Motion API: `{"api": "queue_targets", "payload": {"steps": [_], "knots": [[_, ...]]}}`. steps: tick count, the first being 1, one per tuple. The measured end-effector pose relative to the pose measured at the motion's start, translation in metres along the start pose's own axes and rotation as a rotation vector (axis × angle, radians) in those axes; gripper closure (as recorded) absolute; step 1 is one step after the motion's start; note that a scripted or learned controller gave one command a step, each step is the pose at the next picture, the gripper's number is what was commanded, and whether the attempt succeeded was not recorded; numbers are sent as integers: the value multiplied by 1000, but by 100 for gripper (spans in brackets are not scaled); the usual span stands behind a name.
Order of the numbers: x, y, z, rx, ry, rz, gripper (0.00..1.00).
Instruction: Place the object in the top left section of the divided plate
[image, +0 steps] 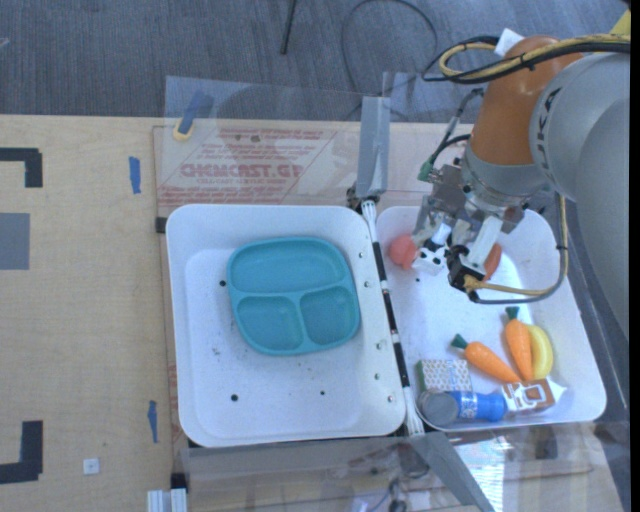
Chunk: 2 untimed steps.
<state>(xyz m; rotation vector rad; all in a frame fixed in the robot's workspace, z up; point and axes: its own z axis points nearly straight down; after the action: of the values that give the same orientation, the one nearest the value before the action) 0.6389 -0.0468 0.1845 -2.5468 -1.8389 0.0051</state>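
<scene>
A teal divided plate (293, 295) lies in the left bin (200, 240), with one wide section at the top and two smaller ones below; all its sections are bare. My gripper (432, 252) hangs low over the upper left part of the right bin (578, 330). A small pinkish-red round object (401, 250) lies just to its left, close to or touching it. Nothing shows as held.
Two orange carrots (488, 361) (517, 345), a yellow banana (541, 350), a blue bottle (472, 406), a small patterned box (445, 375) and an orange packet (535, 397) crowd the lower right bin. A red-orange thing (494, 258) peeks out right of the gripper.
</scene>
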Motion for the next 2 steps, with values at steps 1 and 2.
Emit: {"api": "queue_targets", "payload": {"steps": [1, 2], "knots": [[77, -38, -19, 0, 2, 26, 100], [105, -124, 1, 2, 1, -50, 100]]}}
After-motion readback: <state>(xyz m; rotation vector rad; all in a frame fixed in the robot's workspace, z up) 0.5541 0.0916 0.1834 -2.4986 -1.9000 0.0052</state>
